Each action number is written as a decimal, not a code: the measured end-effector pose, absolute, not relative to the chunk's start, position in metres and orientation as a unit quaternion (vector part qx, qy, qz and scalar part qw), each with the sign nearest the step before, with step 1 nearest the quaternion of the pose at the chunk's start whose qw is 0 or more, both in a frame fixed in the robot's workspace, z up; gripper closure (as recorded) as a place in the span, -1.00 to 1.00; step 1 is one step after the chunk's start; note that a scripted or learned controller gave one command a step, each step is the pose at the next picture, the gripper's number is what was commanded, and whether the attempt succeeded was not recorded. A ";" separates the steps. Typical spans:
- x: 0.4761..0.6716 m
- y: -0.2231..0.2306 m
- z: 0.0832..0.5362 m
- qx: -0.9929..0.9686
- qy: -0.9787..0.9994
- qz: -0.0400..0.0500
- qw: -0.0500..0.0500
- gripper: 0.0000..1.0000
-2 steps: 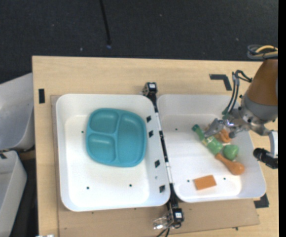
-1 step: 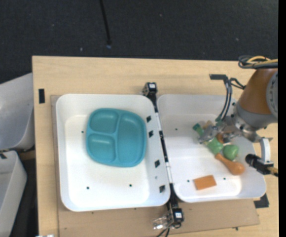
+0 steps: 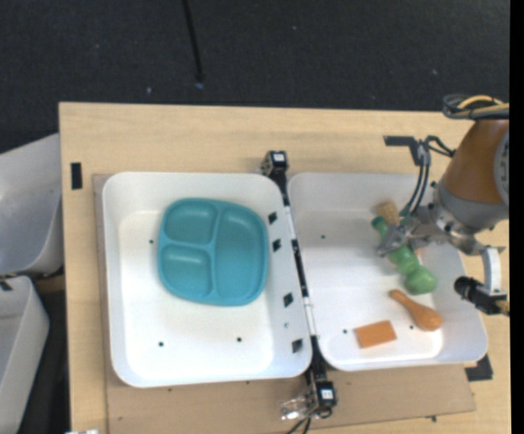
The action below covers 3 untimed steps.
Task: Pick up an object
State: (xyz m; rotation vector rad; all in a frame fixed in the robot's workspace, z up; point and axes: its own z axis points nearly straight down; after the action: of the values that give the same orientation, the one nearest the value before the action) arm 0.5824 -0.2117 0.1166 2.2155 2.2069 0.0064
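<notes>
The right bin [image 3: 334,242] holds several small objects. A green lumpy toy [image 3: 416,274] lies at its right middle, and a small tan piece [image 3: 388,212] lies just beyond it. An orange drumstick-shaped toy [image 3: 416,310] and a flat orange block [image 3: 375,334] lie nearer the front. My gripper [image 3: 397,240] reaches in from the right and sits low over the upper left end of the green toy, apparently touching it. The arm's orange band [image 3: 474,165] stands above the bin's right rim.
The left bin [image 3: 126,333] holds a teal divided plate [image 3: 214,250] at its middle. A raised divider with black clips [image 3: 291,260] separates the two bins. Cables [image 3: 420,152] hang by the wrist at the back right. A white container [image 3: 9,215] stands off the bench's left side.
</notes>
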 end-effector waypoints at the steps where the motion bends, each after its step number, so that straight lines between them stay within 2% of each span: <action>1: 0.590 -0.210 0.179 0.706 0.708 0.002 0.003 1.00; 2: 0.591 -0.212 0.218 0.706 0.708 0.001 0.003 1.00; 3: 0.612 -0.163 0.216 0.705 0.709 0.001 0.001 1.00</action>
State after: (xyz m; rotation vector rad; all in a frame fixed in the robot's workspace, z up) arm 0.6124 -0.1629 0.2156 2.2124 2.2269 0.0028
